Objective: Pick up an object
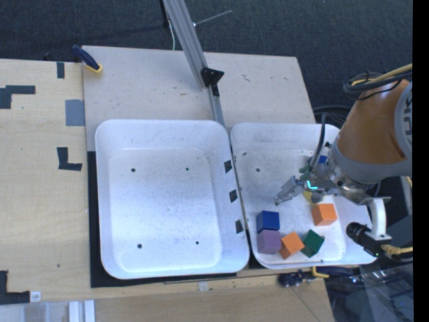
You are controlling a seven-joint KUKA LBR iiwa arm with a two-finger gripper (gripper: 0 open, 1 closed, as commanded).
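- Five small blocks sit low in the right bin (249,139): blue cube (268,220), purple cube (269,241), two orange cubes (292,244) (324,213), green block (312,243).
- Hand (289,190) above bare bin floor, nothing pinched; spread or closed, cannot tell.
- Best target: lone orange cube near the wrist, approached straight down, clear of the wall.

The robot's arm (375,136) comes in from the right side of the camera view. The big round part near the end is orange, and under it sits a grey part. The arm bends down and leans toward the left. At its tip is the claw (289,192), low down and pointing left and a little downward. Its grey fingers (287,190) look thin and close together, but the view is too small and blurry to tell if they are open or closed.
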